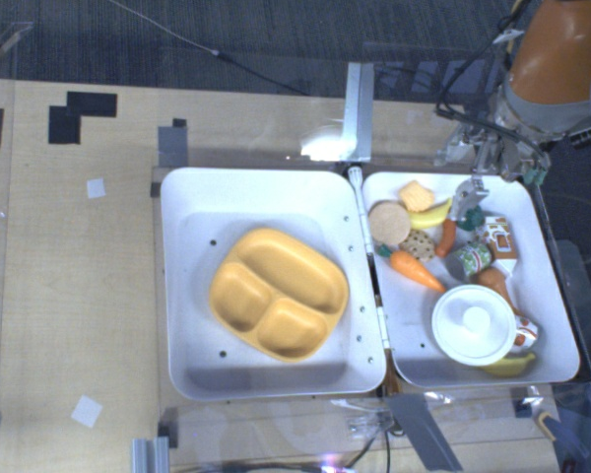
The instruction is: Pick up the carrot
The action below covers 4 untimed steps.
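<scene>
1. A pale wooden bench (69, 294) fills most of the view.
2. Beyond its far edge lies dark grey ribbed flooring (227, 18), crossed by a thin cable (128, 10).
3. Black square markers (79, 114) sit near the bench's far-left corner.
4. A metal bracket (359, 111) stands at the far edge; glare brightens the wood beside it.

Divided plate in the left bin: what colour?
Yellow, plain and unpatterned; the divided plate shows clearly in the camera view.

Yellow tray (278, 293) – left bin (182, 264).
</scene>
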Tool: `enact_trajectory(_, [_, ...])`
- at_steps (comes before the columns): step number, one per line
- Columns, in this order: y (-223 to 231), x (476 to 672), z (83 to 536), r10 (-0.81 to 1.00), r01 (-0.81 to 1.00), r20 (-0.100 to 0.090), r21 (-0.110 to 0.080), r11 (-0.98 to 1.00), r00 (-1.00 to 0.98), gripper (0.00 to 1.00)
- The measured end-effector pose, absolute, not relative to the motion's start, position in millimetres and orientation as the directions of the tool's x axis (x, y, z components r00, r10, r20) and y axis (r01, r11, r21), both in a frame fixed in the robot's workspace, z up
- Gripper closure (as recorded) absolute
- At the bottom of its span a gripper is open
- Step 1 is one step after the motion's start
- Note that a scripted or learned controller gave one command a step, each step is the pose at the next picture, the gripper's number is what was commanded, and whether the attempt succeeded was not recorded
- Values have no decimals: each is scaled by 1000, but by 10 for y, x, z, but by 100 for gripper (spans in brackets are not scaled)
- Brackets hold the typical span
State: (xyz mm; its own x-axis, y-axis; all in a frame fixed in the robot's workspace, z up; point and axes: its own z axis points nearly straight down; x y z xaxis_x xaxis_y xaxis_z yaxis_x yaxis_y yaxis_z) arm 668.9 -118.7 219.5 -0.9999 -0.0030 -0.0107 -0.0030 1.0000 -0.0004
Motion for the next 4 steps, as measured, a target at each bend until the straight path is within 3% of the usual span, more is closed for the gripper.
enact_trajectory(1, [-921,5372,896,104,104,-13,1,995,-994,0])
enact_trajectory(2, [-939,5409,1030,102,102,-27,-3,995,-994,100])
enact_trajectory(3, [-274,5266,1873,357,357,-11,6,934,-934,100])
enact_trajectory(4, [224,4884,2110,468,468,-6,5,884,-884,100])
